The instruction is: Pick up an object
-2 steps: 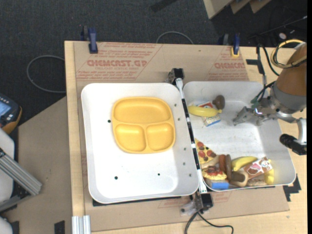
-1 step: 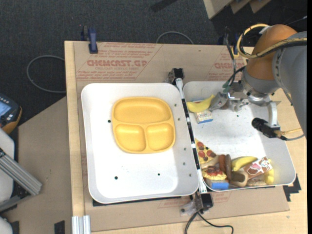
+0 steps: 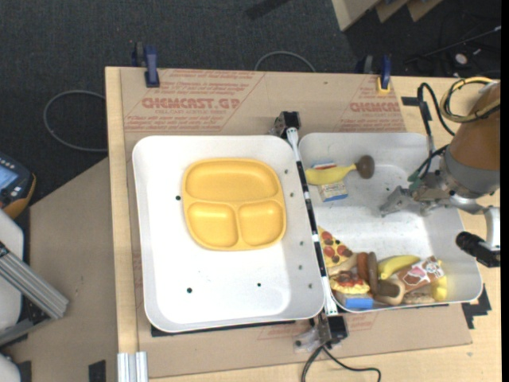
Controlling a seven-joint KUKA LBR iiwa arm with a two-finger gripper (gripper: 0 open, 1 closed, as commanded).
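Note:
The right bin (image 3: 374, 225) holds toy food. A yellow banana (image 3: 336, 173) lies at its far left beside a brown ball (image 3: 365, 165), with a small white and blue box (image 3: 333, 192) just in front. Along the near edge are a pizza slice (image 3: 336, 251), brown sausages (image 3: 369, 267), a second banana (image 3: 396, 265), a blue piece (image 3: 355, 302) and a printed packet (image 3: 418, 277). My gripper (image 3: 395, 204) hangs low over the bare middle of the right bin, right of the box and apart from every item. Nothing is seen in its grasp.
The left bin (image 3: 159, 237) carries a yellow three-compartment tray (image 3: 234, 202). The arm's orange band and grey wrist (image 3: 473, 157) stand over the right bin's right side. Blue clamps (image 3: 150, 64) hold the far bench edge, and cables run near the far right corner.

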